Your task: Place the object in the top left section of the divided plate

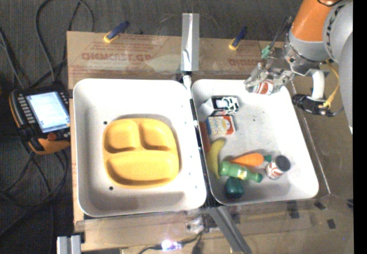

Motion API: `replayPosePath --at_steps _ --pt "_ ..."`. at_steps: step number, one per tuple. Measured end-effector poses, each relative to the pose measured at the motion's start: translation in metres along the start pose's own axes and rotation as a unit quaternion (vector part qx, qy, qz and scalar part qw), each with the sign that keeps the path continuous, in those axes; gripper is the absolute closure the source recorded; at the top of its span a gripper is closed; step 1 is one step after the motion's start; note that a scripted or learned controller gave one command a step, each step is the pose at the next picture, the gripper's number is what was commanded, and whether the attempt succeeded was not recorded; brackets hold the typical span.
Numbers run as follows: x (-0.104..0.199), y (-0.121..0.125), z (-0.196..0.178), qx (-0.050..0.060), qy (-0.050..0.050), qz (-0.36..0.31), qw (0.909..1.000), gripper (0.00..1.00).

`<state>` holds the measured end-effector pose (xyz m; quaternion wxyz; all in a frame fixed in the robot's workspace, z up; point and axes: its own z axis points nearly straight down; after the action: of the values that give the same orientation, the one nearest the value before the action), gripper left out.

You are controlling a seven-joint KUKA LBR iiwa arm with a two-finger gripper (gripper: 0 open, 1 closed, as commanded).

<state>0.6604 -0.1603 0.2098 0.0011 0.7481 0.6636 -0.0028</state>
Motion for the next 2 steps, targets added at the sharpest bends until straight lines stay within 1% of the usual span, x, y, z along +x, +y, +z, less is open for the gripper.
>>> replayPosePath --at_steps 1,2 --pt "0.061 -0.057 -0.034 0.0 0.003 0.008 1.0 1.0" --pt "0.135 -0.009 -0.035 0.001 0.002 0.106 0.9943 1.0"
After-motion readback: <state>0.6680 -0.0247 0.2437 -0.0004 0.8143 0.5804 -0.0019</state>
